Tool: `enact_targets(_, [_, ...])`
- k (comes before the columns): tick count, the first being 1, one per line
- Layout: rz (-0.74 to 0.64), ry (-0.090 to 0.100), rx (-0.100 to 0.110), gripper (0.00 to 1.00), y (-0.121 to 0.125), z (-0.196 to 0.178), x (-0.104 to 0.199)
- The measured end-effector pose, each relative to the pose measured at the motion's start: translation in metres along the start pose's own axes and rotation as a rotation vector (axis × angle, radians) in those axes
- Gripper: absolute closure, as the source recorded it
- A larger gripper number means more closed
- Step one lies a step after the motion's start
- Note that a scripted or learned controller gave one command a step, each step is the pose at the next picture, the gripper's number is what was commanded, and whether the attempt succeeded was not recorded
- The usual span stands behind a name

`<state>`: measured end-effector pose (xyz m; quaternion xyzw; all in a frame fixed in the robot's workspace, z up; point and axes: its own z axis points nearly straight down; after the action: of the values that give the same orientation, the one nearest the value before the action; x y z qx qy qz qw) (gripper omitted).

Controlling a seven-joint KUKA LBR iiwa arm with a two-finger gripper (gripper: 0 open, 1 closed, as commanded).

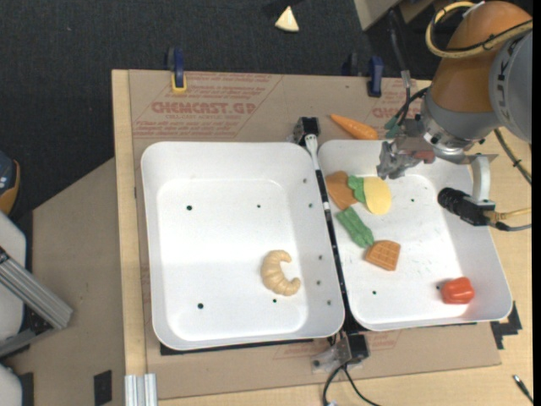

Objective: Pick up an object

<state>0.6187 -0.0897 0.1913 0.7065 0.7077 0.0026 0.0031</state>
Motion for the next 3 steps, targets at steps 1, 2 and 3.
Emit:
enact_targets(1, [0.010, -0.007, 0.004, 1.00, 0.024, 0.028, -0.126])
enact_targets(2, [0.005, 0.002, 0.013, 1.00, -0.017, 0.053, -0.135])
enact_targets(3, [0.007, 0.005, 0.017, 1.00, -0.107, 0.109, -0.134])
